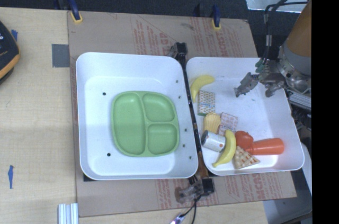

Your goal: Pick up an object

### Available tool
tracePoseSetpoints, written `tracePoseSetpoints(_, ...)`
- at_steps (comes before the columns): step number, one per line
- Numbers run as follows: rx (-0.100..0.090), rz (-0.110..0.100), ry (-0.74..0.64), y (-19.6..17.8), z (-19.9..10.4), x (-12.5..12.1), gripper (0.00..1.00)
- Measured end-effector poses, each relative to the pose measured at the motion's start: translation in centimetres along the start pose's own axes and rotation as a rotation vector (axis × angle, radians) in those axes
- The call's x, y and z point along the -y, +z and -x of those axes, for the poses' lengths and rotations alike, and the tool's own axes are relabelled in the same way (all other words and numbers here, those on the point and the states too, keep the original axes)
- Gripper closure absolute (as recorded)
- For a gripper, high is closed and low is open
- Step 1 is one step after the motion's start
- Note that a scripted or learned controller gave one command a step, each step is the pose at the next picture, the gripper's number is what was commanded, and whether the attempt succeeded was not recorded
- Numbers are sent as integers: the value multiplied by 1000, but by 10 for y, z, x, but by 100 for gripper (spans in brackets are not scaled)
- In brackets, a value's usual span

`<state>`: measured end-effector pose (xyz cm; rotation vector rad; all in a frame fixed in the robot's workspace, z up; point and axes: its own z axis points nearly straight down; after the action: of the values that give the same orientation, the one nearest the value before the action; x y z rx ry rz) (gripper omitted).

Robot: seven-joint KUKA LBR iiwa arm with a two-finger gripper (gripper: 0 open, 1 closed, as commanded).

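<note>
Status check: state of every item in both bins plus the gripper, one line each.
Green divided plastic plate: flat, left bin.
Yellow toy banana: lying among the clutter, right bin.
Orange toy carrot: on its side, right bin.
Small silver can: tipped over.
Gripper: jaws open, holding nothing.

End effector (256,88) at arm's tip, fingers spread apart, nothing between them.
</note>
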<state>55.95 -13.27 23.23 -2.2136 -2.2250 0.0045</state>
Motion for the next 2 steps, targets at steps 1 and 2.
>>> tracePoseSetpoints(1, 0, -2, 1, 95, -24, 13, 0)
tracePoseSetpoints(2, 6, 13, 0, 136, -32, 6, 0)
